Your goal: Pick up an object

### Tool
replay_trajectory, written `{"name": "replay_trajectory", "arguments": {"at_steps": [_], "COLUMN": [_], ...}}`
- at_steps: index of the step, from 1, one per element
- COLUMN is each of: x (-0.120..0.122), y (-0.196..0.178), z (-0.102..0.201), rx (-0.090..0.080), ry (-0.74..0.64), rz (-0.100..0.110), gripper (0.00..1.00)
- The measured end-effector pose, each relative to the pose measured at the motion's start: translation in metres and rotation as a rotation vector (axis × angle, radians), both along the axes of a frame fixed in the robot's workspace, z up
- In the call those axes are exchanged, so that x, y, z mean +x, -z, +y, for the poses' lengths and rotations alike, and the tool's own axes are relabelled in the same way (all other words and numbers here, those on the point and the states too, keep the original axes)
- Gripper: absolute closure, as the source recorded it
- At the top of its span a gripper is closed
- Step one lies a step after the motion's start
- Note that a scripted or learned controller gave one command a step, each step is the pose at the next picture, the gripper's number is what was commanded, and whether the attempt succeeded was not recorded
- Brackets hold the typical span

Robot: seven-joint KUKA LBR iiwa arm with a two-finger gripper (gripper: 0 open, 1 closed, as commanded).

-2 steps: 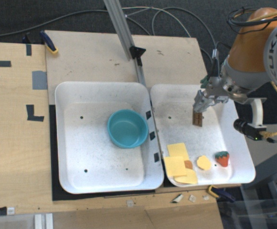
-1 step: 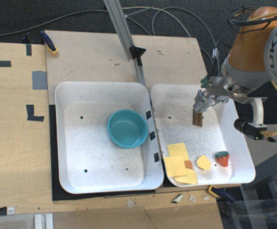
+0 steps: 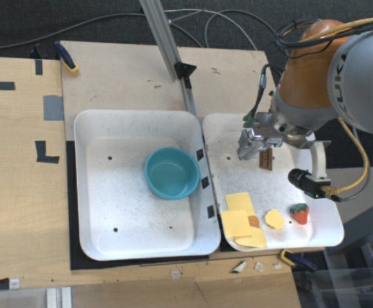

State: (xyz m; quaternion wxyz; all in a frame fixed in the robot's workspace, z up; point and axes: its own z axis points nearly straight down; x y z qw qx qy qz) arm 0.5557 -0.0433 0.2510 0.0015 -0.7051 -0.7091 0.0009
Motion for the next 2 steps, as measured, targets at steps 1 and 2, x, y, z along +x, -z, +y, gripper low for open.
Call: {"name": "replay_trajectory", "arguments": {"at_steps": [1, 2], "x": [0.003, -0.002], "y": [-0.002, 0.004], "z": [0.053, 0.1], "rx": [0.001, 0.0], "ry": [-0.002, -0.001], "rz": [-0.002, 0.0], "gripper": [1.0, 1.0]}}
